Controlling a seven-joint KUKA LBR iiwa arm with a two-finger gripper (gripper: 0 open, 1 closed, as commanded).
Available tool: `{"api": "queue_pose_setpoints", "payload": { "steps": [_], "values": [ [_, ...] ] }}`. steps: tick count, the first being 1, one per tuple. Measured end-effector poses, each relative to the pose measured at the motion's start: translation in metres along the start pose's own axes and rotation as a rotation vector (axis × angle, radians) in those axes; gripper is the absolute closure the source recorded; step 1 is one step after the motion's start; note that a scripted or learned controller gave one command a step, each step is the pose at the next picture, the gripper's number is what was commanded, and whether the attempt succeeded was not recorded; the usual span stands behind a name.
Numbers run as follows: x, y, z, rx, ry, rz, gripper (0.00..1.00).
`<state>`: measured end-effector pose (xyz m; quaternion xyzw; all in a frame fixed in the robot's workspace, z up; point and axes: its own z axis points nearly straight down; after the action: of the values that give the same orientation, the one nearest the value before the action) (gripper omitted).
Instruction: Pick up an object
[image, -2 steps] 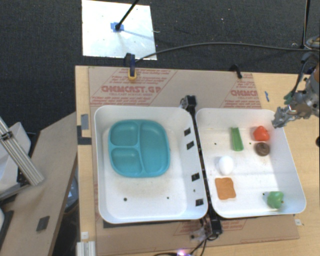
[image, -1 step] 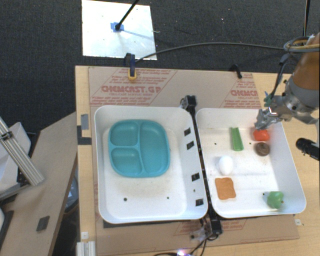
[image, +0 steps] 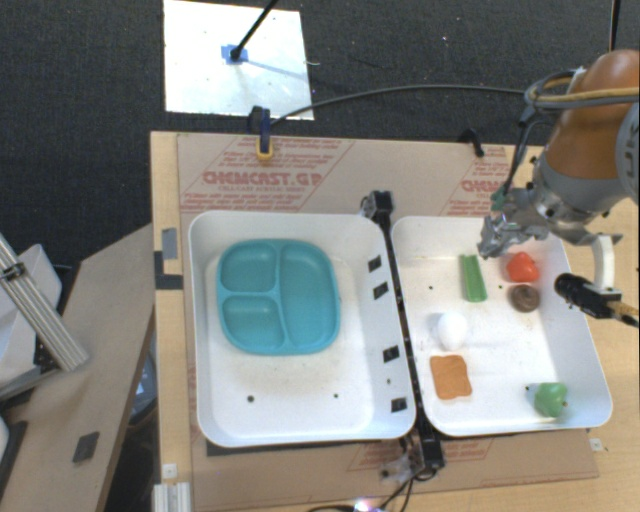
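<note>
Camera view has your gripper (image: 495, 240) hovering at 12 o'clock of the right bin (image: 590, 372), jaw state I can't tell. Green stick (image: 472, 277) sits just below at 6, so drop straight, centre over it.

Right bin (image: 585, 385): green stick (image: 472, 277), red piece (image: 521, 267), brown ball (image: 523, 297) crowd its far end beside the end effector (image: 494, 240); white ball (image: 449, 328), orange square (image: 451, 377), green lump (image: 549, 398) well apart, open floor between.
</note>
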<state>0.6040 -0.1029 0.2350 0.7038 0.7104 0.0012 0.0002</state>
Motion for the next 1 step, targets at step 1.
{"api": "queue_pose_setpoints", "payload": {
  "steps": [1],
  "values": [
    [0.0566,-0.0005,-0.0088,0.0,0.0,-0.001,1.0]
  ]
}}
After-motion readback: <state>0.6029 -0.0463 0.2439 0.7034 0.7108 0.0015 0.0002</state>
